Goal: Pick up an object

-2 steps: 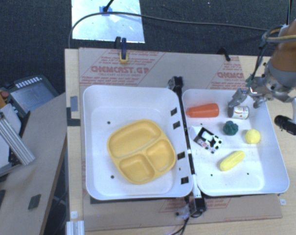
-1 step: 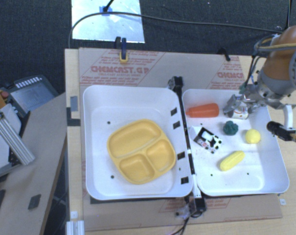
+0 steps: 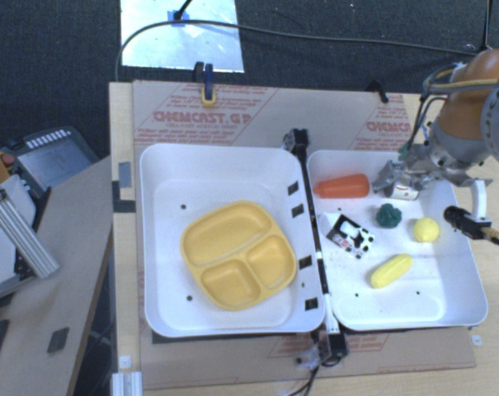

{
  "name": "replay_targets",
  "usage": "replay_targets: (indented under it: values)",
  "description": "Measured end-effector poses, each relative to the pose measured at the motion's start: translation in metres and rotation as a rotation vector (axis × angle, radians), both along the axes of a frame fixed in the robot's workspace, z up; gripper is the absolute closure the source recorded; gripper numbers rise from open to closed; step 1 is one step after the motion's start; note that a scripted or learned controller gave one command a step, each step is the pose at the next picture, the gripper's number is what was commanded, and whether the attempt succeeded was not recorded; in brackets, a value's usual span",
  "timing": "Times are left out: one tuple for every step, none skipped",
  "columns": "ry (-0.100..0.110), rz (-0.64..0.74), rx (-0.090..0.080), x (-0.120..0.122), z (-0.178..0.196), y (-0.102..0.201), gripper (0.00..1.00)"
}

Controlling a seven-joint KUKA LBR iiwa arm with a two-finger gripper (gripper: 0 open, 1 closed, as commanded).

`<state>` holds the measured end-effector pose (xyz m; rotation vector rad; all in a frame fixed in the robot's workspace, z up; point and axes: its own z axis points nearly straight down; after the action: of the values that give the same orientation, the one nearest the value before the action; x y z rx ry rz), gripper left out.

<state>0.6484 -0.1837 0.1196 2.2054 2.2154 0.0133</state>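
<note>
Camera view: the tool [image 3: 404, 181] sits low over the right bin's [image 3: 459, 308] far edge; its finger spread cannot be told. Orange carrot [image 3: 342, 186] lies just beside it toward the divider. Green piece [image 3: 388, 215] lies near, just below it. Yellow ball [image 3: 426, 230], yellow corn [image 3: 391, 271] and black-and-white item [image 3: 350, 235] lie farther off. Left bin [image 3: 162, 304] holds a yellow divided plate [image 3: 237, 254].

A yellow plastic plate with three compartments [image 3: 237, 255] lies in the left shallow white bin [image 3: 162, 180]. A black clip strip [image 3: 308, 229] runs between the two bins. Both rest on a cardboard sheet with red printed lettering [image 3: 201, 115], held at its far edge by a yellow clamp [image 3: 208, 85]. A shiny metal plate [image 3: 179, 19] lies beyond on dark carpet.
</note>
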Motion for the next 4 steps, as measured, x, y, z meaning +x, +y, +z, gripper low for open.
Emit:
replay_targets:
  values:
    - [-0.002,0.002,-0.005,0.0,0.01,-0.002,1.0]
    - [0.01,0.0,0.003,0.001,0.055,-0.005,1.0]
    - [0.008,0.002,0.002,0.001,0.121,-0.004,1.0]
    - [0.013,0.002,0.003,0.002,0.12,-0.004,1.0]
